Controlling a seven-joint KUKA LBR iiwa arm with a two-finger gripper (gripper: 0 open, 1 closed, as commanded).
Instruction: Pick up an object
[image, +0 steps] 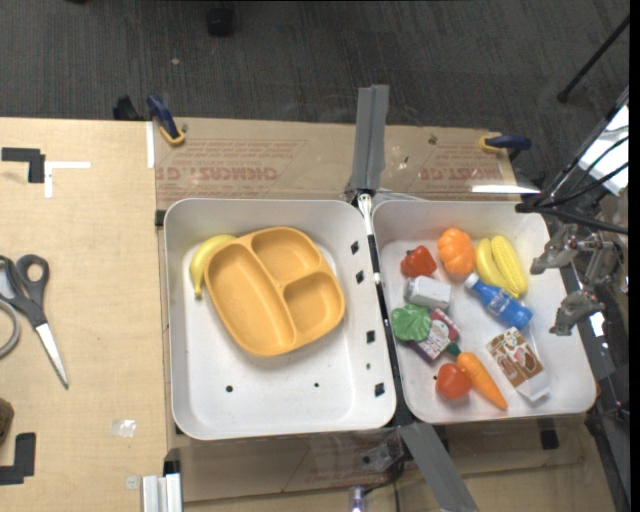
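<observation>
Two white bins (200, 400) wait; metal gripper (575, 280) at three o'clock, finger state untellable, must descend onto blue plastic bottle (498, 303).

Bright, even overhead light, no hard directional source. White bins (270, 400) near overexposed, surface detail washed out, faint glare along rims. Shadows soft and short: thin dark edge under yellow divided plate (272, 290), small ones beneath toys in right bin (570, 385). Dark floor at top underexposed, grainy. Focus fair overall; slight softness and compression blockiness, worst toward right edge.
</observation>
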